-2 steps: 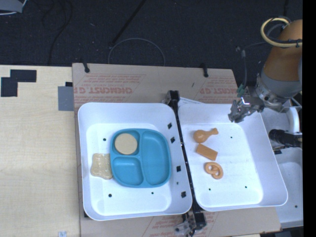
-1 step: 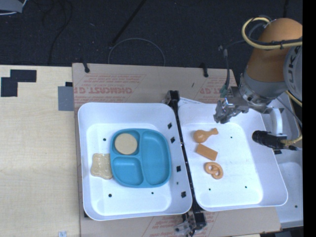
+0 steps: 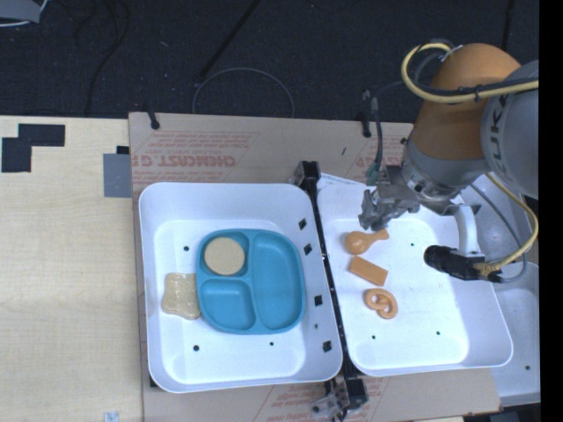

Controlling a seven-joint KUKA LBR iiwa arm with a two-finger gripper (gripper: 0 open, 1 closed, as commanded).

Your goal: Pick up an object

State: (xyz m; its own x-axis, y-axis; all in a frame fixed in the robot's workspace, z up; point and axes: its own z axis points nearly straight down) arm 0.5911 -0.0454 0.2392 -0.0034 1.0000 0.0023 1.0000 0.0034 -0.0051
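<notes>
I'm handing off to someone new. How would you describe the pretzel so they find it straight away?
Look in the right bin, the one the arm reaches into. Three orange pieces lie in a column near its left side, and the pretzel is the lowest, farthest from the gripper. It alone is a twisted loop with holes; the block and spoon shape are solid.

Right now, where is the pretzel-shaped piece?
The pretzel-shaped piece lies in the right bin, nearer its left wall, just below the orange block and apart from it.

Blue tray [image 3: 264, 288]; white bins [image 3: 167, 214]; orange, perhaps tan, pretzel [image 3: 381, 303].
</notes>
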